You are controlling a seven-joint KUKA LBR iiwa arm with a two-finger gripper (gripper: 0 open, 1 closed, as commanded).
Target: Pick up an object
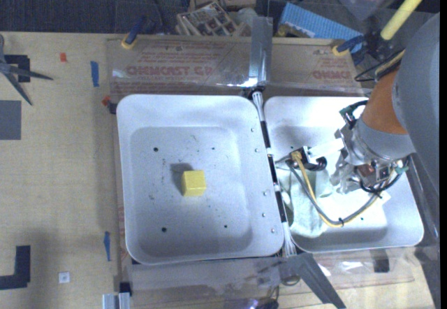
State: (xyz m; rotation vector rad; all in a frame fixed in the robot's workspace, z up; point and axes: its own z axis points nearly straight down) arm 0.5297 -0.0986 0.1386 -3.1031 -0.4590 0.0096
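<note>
The pincer (347,180) hangs low over the right-hand shallow white bin (399,220), near the middle of that bin's floor. The grey arm with its orange band (383,113) comes in above it from the right. The wrist and its fittings cover the pincer's tip, so I cannot tell whether it is open or closed, and nothing can be seen gripped in it.

Just to the left of the pincer, in the same bin's near-left corner, lies a pale, crumpled-looking thing (302,211). It is too blurred to make out what it is, and whether the pincer touches it cannot be told.

Across the divide where the two bins meet sits the left-hand shallow white bin (127,161). A small yellow cube (194,182) rests on its speckled floor, close to the centre, clear of all four walls and well apart from the pincer.

Both bins stand on a light wooden table (56,182). A strip of clear plastic sheet with red lettering (181,70) runs along the far side of the bins. On the bare table to the left are a short blue tape mark (94,73) and a small orange mark (63,57). A second blue tape mark (107,245) lies near the left bin's front corner.
</note>
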